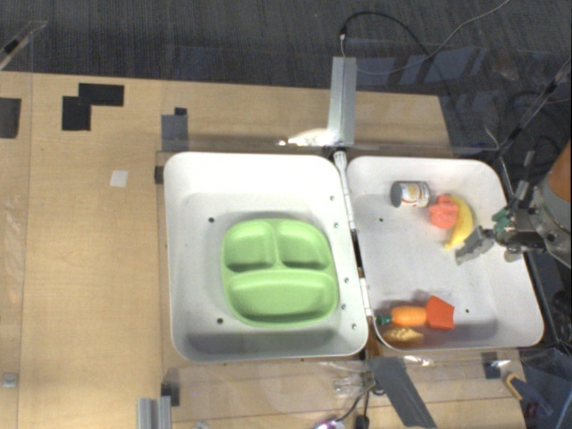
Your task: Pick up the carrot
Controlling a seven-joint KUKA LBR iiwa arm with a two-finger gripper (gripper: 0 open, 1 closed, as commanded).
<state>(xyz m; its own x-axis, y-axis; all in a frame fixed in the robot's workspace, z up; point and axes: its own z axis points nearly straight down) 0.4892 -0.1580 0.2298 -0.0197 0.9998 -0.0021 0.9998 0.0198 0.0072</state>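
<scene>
The carrot (409, 315) is a short orange piece with a green end. It lies near the front edge of the right bin (509, 320), touching a red-orange block (439, 313) on its right. My gripper (485, 236) hovers over the right side of that bin, just right of the banana and well behind and to the right of the carrot. It is open, with nothing between its fingers.
A banana (460, 222), a pink-red item (441, 213) and a small can (409, 193) on its side lie at the back of the right bin. A yellow-brown item (404, 334) sits just in front of the carrot. The left bin (192, 239) holds a green divided plate (279, 272).
</scene>
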